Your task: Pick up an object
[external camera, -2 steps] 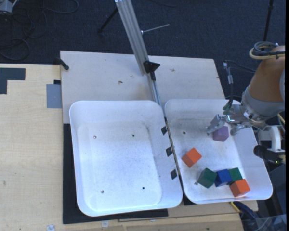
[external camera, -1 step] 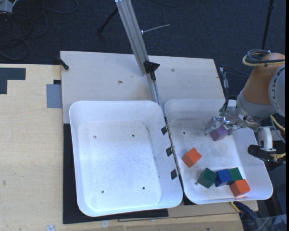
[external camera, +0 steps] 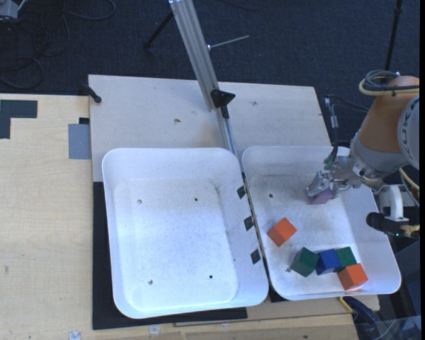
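My gripper [external camera: 321,187] is low in the right bin [external camera: 290,163], near its upper right part, with the arm coming in from the right. A small purplish block [external camera: 323,196] shows right at the gripper's tip; whether it is held I cannot tell. An orange cube [external camera: 282,231] lies alone in the middle of that bin, below and left of the gripper. Near the bin's front right corner are clustered a dark green cube [external camera: 305,261], a blue cube [external camera: 328,260], a green cube [external camera: 346,254] and an orange-red cube [external camera: 352,276].
The left bin [external camera: 127,163] sits beside the right one, the two rims meeting at black clips [external camera: 248,222]. A slanted aluminium rail [external camera: 198,55] rises behind the bins. Cables and a black fitting [external camera: 389,224] hang at the arm's right.
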